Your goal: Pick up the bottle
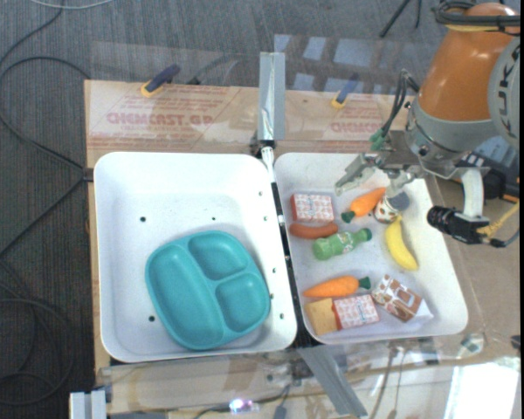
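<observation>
The green bottle (339, 243) lies on its side in the middle of the right bin (445, 273), its dark cap pointing right. My gripper (375, 182) hangs over the bin's far part, above a small carrot (365, 202), up and to the right of the bottle. Its fingers (353, 175) are spread open with nothing between them. The bottle is untouched.
Around the bottle lie a red sausage (313, 230), a patterned box (313, 206), a banana (400, 244), a second carrot (332, 286) and two more boxes (356, 311) (397, 297). The left bin (131, 190) holds a teal divided plate (208, 288).
</observation>
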{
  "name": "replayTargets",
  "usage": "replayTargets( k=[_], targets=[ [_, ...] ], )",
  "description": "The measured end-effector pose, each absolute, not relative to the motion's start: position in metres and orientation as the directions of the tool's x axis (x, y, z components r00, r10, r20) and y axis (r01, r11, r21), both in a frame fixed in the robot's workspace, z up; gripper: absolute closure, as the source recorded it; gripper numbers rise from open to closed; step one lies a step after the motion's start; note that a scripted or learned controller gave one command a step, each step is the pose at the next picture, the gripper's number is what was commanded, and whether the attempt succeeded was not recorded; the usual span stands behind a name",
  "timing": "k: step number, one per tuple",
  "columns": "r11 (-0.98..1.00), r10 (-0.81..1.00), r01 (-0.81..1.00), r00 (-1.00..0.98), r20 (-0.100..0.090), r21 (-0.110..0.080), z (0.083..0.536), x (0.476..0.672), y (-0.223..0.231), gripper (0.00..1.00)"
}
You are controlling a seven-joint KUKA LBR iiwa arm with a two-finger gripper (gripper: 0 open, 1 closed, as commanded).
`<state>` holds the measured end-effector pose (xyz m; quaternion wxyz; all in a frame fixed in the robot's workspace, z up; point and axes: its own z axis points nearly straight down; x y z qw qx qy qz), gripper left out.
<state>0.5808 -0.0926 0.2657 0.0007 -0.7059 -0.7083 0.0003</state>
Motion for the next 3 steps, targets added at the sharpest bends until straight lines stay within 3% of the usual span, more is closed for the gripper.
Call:
replayTargets(
  k=[1, 2, 3],
  targets=[
    [0.151, 0.989, 0.989, -0.151, 0.002, -0.002, 0.11, 0.566, -0.119, 0.0],
    [0.151, 0.989, 0.989, -0.151, 0.002, -0.002, 0.119, 0.566, -0.119, 1.0],
    [-0.21, 0.978, 0.978, 0.21, -0.001, -0.002, 0.215, 0.547, -0.052, 1.0]
  ],
)
